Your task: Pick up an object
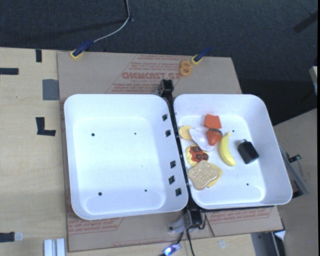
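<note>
**Waiting for a pick: toy food crowds one bin beside a bare neighbour**

Spanning the table [21, 143], a brown cardboard sheet [149, 71] carries two shallow white bins clipped edge to edge, probably so neither slides during a grab. Printed in red across the sheet's far side is lettering that looks like "CHEMCAST", though the rest is too faint to read. Nothing lies in the left bin [117, 153]; the right bin [256, 196] holds every candidate object, bunched toward the shared wall: a slice of toast [204, 175], a yellow banana [225, 151], a black block [247, 151], a red-orange block [212, 121], a red piece [214, 137] and a small pizza-like disc [196, 154]. No reading of the hand's state is possible. The banana and black block lie apart from the cluster and look easiest to take.
</note>
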Motion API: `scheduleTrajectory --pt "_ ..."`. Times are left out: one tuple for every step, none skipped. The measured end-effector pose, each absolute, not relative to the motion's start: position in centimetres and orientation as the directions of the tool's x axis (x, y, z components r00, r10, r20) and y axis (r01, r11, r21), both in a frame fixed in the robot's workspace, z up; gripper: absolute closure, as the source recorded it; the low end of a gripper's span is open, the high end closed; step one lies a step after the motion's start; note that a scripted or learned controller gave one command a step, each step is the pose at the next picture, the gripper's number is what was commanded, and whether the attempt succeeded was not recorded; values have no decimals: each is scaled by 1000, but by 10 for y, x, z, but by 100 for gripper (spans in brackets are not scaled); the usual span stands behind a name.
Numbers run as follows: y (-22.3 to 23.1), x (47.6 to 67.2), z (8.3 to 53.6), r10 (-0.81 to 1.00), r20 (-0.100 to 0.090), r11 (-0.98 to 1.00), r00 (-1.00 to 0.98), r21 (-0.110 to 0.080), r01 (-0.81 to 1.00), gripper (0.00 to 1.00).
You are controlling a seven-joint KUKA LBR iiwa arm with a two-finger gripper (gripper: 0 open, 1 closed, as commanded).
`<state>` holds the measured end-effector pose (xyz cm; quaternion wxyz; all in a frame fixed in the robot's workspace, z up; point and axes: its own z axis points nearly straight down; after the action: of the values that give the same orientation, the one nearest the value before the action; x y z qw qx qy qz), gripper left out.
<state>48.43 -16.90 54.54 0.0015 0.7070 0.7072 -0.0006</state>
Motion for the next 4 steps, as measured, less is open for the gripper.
scheduleTrajectory --pt "-169 484 545 1000 -3 1 -1 0 1000 0" --pt "-169 485 555 1000 -4 0 0 1 1000 100" --pt "-169 485 555 1000 -4 1 -1 0 1000 0" --pt "-169 485 565 1000 -5 0 0 1 1000 100"
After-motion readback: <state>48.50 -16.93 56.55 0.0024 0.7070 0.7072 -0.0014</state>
